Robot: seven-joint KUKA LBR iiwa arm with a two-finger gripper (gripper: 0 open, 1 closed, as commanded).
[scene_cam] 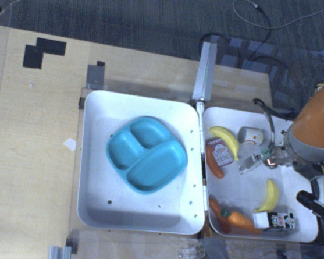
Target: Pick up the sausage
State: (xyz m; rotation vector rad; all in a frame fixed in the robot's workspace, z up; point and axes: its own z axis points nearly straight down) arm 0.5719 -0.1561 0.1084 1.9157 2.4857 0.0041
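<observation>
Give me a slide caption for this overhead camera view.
End effector hovers over right bin near sausage; blue plate fills left bin.

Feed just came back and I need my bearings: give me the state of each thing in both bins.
plate: upright, left bin
sausage: lying flat, right bin's left wall, under a packet
bananas: lying apart, right bin
carrot: lying along the front wall
carton: on its side
end effector: over the right bin

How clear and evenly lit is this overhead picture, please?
Camera view: soft, even light; faint glare on the left bin rim; small things in the right bin, like the sausage, look slightly blurred; the gripper is hard to resolve.
</observation>
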